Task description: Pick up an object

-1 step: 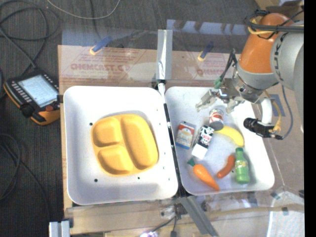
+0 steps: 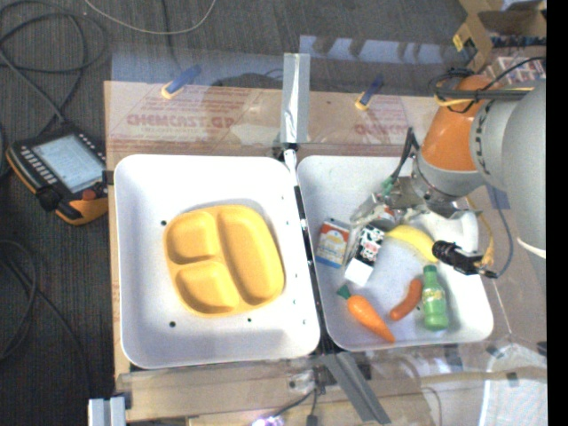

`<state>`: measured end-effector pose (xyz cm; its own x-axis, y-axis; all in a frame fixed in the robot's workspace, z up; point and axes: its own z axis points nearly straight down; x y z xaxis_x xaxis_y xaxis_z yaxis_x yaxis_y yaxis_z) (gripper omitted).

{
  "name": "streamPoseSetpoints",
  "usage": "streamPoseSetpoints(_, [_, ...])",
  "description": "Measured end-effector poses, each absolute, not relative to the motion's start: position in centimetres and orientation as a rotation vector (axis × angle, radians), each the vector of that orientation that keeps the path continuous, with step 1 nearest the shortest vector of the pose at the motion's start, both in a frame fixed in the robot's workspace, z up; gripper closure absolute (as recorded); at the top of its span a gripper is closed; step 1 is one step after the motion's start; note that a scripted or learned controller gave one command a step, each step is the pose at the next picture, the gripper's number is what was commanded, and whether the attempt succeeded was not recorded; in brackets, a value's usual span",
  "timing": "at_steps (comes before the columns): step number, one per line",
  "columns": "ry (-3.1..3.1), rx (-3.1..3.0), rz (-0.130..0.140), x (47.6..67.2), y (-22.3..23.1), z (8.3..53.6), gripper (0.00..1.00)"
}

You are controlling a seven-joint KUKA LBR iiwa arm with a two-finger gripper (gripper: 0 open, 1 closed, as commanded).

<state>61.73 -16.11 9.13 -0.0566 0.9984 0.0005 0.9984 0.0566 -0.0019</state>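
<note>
The right bin (image 2: 337, 176) holds several small items. A small orange-and-white carton (image 2: 333, 241) lies at its left side, with a black-and-white cow-pattern carton (image 2: 365, 253) beside it. To their right is a yellow banana (image 2: 410, 237). Near the front lie a carrot (image 2: 367, 318), a small red-orange sausage-like piece (image 2: 406, 299) and a green bottle (image 2: 433, 298). My gripper (image 2: 382, 205) hangs low over the middle of this bin, just behind the cow-pattern carton and left of the banana. Nothing is visibly held in it.
The left bin (image 2: 142, 185) carries a yellow divided tray (image 2: 225, 257). A metal divider post (image 2: 294, 105) stands between the bins at the back. The arm's orange band (image 2: 448, 145) and grey body cover the right bin's back right corner. A teach pendant (image 2: 60, 169) lies on the floor at left.
</note>
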Motion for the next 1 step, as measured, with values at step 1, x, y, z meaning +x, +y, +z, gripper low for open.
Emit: streamPoseSetpoints(1, [-2.282,-2.156,0.002,61.82,-16.14,9.88,1.00])
